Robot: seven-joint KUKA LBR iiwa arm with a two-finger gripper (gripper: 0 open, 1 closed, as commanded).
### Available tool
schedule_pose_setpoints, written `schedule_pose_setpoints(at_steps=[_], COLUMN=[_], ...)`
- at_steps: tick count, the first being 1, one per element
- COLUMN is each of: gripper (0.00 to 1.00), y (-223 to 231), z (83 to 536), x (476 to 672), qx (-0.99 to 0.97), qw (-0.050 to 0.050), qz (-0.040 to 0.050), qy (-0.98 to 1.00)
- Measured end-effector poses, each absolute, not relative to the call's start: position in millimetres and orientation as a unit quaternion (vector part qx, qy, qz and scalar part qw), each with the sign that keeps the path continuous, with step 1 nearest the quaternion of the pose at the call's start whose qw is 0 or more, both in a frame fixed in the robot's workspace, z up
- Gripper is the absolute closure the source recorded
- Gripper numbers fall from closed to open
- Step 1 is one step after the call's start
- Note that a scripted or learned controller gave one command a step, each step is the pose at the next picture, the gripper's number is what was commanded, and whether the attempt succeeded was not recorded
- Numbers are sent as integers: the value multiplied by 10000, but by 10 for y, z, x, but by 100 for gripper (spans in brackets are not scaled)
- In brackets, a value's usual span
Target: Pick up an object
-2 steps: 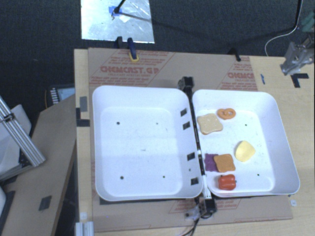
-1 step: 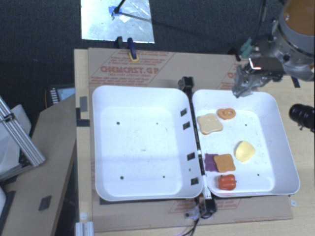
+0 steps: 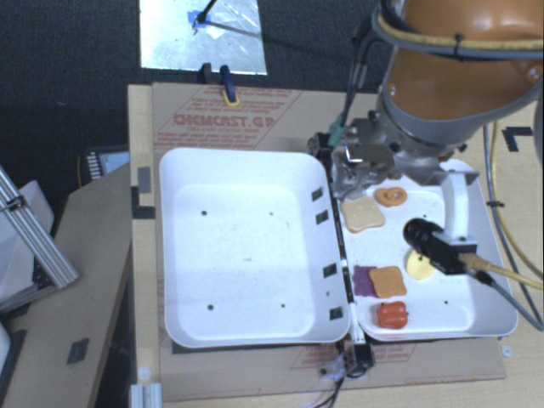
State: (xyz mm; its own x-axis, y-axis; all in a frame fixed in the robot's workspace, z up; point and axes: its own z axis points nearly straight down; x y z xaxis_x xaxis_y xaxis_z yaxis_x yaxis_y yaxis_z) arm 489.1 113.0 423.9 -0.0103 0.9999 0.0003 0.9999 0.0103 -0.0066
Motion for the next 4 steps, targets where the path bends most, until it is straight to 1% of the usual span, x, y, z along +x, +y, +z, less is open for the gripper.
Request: schedule_pose_setpoints(at_steps=[1,2,3,4], gripper=[100,100,100,100], y=[1607,2006,1990,1994], z=[4589,5321,5398,5509], x=[4862,5137,5131,5133], qx=[-7039,-7044,-7047,-7038], qw=[-5,-20,-8,-9], qz=[-26,-54,-29,-40], qy=[-7103,-7098,-7095,-7104])
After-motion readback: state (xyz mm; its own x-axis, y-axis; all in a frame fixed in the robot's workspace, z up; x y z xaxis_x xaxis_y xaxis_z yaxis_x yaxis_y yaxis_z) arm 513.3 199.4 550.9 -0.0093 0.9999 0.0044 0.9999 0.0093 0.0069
